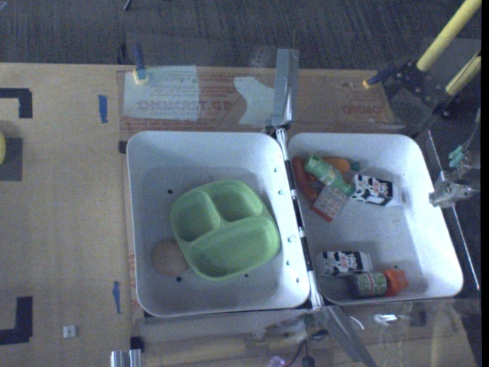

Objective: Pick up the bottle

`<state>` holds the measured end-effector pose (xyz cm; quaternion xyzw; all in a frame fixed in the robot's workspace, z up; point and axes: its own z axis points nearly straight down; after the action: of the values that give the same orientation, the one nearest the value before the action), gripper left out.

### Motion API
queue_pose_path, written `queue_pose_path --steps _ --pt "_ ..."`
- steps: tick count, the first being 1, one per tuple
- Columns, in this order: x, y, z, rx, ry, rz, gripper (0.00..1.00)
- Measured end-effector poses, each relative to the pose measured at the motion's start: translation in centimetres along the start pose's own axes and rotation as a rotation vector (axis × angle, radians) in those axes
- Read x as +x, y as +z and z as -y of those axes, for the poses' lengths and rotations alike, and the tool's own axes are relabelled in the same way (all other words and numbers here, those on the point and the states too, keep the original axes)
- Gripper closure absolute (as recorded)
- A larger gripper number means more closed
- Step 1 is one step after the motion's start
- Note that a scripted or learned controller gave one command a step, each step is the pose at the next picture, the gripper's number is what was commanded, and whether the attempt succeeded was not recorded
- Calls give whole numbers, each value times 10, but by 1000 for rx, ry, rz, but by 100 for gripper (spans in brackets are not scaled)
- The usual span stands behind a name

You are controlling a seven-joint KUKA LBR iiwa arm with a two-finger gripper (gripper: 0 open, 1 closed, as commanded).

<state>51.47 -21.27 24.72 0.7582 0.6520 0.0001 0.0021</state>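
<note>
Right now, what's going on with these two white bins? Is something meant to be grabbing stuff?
Nothing is being handled at this moment. The left bin holds a green divided plate with a tan ball tucked at its edge. The right bin holds a pile of small items: two cow-print cartons, a green bottle near the top, and a small bottle with an orange cap lying along the bottom edge. All of them lie untouched.

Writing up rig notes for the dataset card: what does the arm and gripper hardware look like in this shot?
The gripper appears as a small, pale grey metallic piece at the view's right edge, just beyond the right bin. A small teal part sits above it. It is too blurred to read any markings or cables.
</note>
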Motion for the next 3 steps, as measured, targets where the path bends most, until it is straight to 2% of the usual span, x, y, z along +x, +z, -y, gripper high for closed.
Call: queue_pose_path --steps 1,2,3 --pt "0 0 0 0 0 0 0" --pt "0 -10 -1 -2 -2 2 100" --pt "4 90 37 6 254 -3 100"
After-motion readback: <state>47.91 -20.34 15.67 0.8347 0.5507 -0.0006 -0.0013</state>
